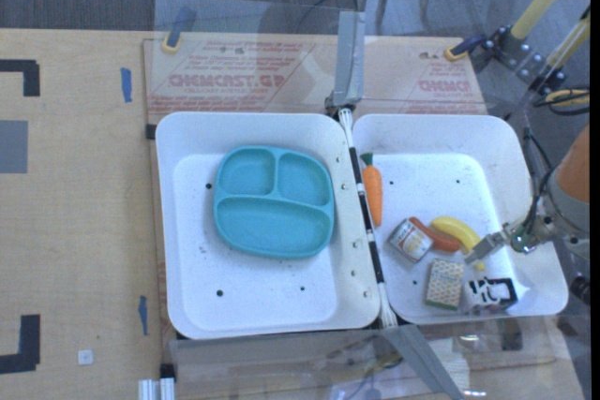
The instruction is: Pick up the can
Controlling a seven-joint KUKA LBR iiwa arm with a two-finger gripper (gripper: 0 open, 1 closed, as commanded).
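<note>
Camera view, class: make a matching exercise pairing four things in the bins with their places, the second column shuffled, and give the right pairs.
Things:
1. blue divided plate
2. carrot
3. can
4. banana

Places:
A. along the right bin's left wall
B. right of the can, toward the pincer
C. middle of the left bin
D. right bin, lying just left of the banana

Pairs: 1-C, 2-A, 3-D, 4-B
</note>
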